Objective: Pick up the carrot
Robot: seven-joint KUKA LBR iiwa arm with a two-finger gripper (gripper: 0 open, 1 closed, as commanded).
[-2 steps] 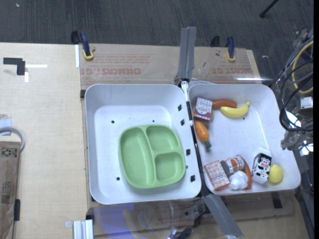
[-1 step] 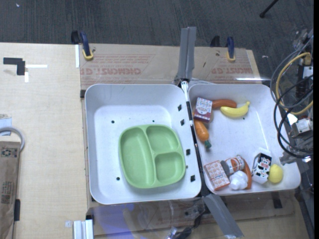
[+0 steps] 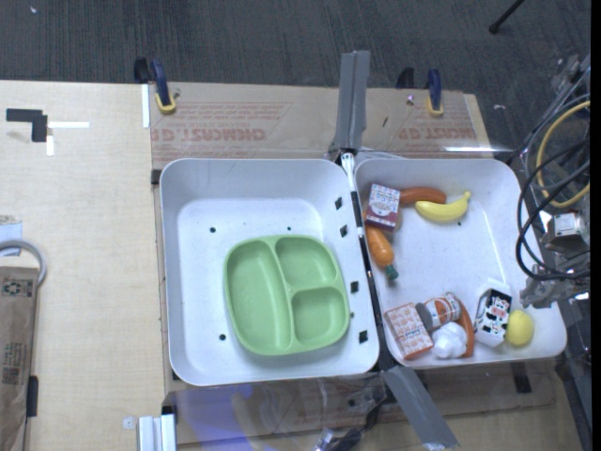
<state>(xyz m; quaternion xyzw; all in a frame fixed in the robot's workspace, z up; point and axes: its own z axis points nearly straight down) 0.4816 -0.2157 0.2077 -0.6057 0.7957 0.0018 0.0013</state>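
Lying against the left wall of the right bin (image 3: 507,242), the carrot (image 3: 378,248) points its orange body toward 12 o'clock and its green stub toward 5 o'clock. Nothing grips it. Just beside it at 12 o'clock stands a small red-and-white carton (image 3: 382,205). At 3 o'clock of that carton rests a red sausage (image 3: 423,195), touching a banana (image 3: 443,209) on its 4 o'clock side. Toward 6 o'clock of the carrot, along the bin's near wall, sit a flat red-printed box (image 3: 407,332), a tipped can (image 3: 441,309) and a white lump (image 3: 452,342). At 3 o'clock of these is a black-and-white carton (image 3: 492,316), with a lemon (image 3: 518,328) touching it. The left bin (image 3: 188,252) holds a green divided plate (image 3: 286,293). The arm's cabled end hangs at the 3 o'clock edge, over the right bin's rim and well apart from the carrot. The gripper (image 3: 547,287) there is too cluttered by cables to make out, so I cannot tell whether it stands wide or narrow.
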